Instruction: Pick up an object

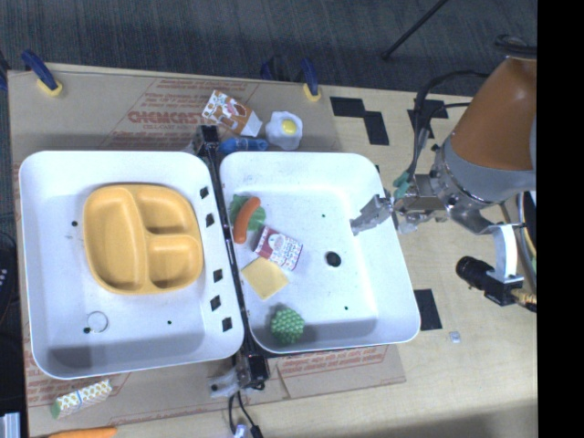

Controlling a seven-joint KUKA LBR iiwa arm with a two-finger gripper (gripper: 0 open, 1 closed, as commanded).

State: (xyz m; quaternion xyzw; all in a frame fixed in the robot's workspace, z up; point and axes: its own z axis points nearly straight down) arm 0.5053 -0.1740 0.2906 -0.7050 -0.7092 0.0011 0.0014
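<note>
The gripper [370,215] is hanging over the right rim of the right bin [383,272], reaching in from the arm [497,130] at the right. Its fingers are too small and blurred here to judge how far apart they are sitting, so I cannot tell whether they are wide or narrow. Nothing is showing between them, and they are not touching any object.

The objects are lying in the left part of the right bin, well apart from the gripper. A carrot [245,217] is resting on a green leafy piece [257,217] near the divider. Just below it a small red and white packet [279,249] is lying, and a yellow cheese slice [265,278] is touching the packet's lower edge. A green knobbly ball [286,324] is sitting near the bin's front wall. A small dark round spot [333,260] is lying on the bin floor, nearest to the gripper.

The left bin [36,245] is holding a yellow divided tray [141,237]. The desk [456,372] is carrying both bins.
</note>
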